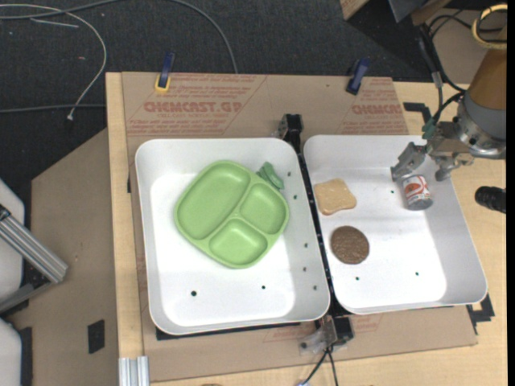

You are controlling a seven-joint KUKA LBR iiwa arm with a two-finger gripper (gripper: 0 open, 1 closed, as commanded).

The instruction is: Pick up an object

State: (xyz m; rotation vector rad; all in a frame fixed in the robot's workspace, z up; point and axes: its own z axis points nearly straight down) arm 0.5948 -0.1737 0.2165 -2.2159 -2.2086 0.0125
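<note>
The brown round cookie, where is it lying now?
In the camera view the brown round cookie lies in the right bin, near its left wall, just below the tan bread slice.

Worktop (76,215): light wooden surface bearing a brown printed cardboard sheet (241,103). On that sheet, two shallow white plastic bins side by side, left bin (161,240), right bin (451,256), touching at the centre.

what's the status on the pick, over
Tool above right bin's far edge. Red-and-white can lying just below it, not seen gripped. Bread slice and brown cookie sit apart, nothing blocking.
</note>
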